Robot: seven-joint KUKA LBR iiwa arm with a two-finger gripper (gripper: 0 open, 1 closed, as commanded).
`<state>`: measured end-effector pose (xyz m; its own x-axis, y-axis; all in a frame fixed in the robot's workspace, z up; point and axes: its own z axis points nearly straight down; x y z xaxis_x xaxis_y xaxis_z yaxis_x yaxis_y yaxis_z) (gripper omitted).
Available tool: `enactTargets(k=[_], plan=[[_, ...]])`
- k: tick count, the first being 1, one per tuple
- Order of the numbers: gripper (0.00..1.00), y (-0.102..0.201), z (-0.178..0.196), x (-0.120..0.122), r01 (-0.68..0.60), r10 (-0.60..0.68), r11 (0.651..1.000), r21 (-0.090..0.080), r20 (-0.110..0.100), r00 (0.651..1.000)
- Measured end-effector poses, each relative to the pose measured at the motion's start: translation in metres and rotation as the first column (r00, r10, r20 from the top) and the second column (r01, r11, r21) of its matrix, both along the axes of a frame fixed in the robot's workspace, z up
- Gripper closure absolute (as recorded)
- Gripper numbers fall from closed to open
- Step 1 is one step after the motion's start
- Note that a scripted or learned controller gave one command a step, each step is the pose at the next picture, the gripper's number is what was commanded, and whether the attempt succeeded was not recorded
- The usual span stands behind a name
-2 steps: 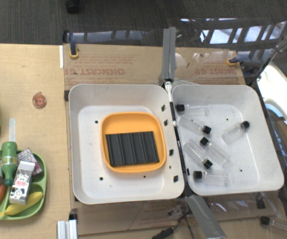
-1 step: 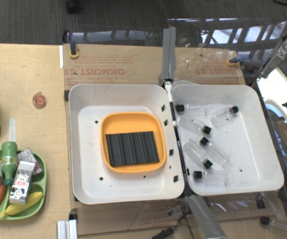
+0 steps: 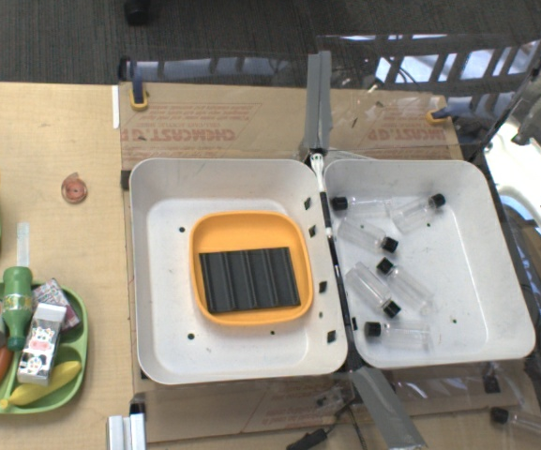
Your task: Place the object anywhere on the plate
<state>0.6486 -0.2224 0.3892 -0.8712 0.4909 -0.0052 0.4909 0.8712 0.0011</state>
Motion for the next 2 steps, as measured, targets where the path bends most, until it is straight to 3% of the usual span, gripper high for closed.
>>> enactTargets(k=[1,2], plan=[[0.0,0.0,0.053,0.0,-0.412,0.412,0.911,-0.002,0.001,0.911],[0.0,0.0,0.053,-0.012,-0.602,0.602,0.798,0.001,-0.002,0.798]])
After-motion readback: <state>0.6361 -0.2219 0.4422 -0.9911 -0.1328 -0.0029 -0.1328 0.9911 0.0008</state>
